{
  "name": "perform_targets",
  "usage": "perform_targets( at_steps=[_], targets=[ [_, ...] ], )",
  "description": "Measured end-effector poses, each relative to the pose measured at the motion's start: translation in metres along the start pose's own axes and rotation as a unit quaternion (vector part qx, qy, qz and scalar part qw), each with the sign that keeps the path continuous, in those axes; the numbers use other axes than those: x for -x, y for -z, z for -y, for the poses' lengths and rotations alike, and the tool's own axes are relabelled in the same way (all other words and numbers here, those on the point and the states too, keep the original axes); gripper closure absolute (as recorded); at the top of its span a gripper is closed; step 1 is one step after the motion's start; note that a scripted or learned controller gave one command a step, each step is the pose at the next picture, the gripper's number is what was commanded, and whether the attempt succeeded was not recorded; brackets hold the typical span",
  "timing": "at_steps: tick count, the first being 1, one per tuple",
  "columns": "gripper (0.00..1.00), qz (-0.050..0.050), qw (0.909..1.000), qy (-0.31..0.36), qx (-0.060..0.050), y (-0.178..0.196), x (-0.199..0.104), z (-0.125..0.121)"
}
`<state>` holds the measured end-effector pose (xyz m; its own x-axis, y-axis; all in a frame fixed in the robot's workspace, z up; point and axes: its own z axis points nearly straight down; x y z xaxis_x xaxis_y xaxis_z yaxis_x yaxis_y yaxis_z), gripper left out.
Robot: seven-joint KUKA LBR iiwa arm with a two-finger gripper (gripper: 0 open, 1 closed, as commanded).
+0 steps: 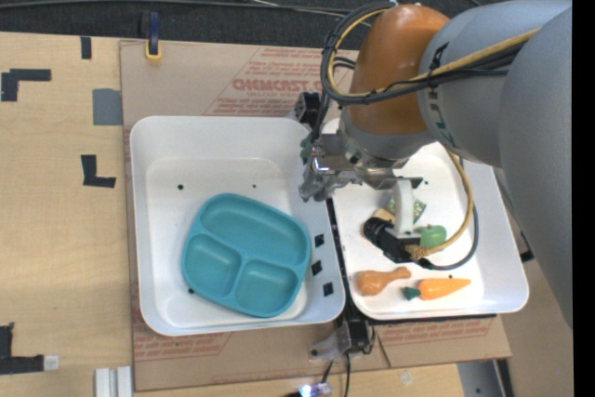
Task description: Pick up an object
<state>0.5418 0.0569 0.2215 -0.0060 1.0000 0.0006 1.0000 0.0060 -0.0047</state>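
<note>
- No single target is named. In my judgement the likeliest candidates are the small toys lying loose in the right bin (502, 295). None is lifted.
- Brown drumstick toy (379, 281): lies flat, below the claw and toward the view's right. It is smooth and rounded, and its thin neck should suit a pinch.
- Orange carrot toy (441, 289): lies flat just beside the drumstick's thin end, green tip toward it, on the side away from the claw. It is slim and tapered.
- Green piece (431, 235): sits above the carrot and right of the claw, partly hidden by the robot's fittings. Its shape is unclear.
- Teal divided plate (244, 256): rests flat in the left bin (149, 165), below the claw and to its left. It has three compartments. Being broad and low, it is a poor grasp in my judgement.
- Claw (318, 174): hangs at the wall the two bins share. Whether it is apart or together cannot be told, and nothing is seen in it.
- Assessment: the claw lines up with no candidate, so the pick is not yet begun.
</note>
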Motion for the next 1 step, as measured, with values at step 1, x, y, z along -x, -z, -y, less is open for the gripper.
perform_targets(
  at_steps=[1],
  targets=[
    [1.00, 0.000, 1.0000, -0.001, 0.000, -0.0004, -0.0360, 0.0237]
  ],
)
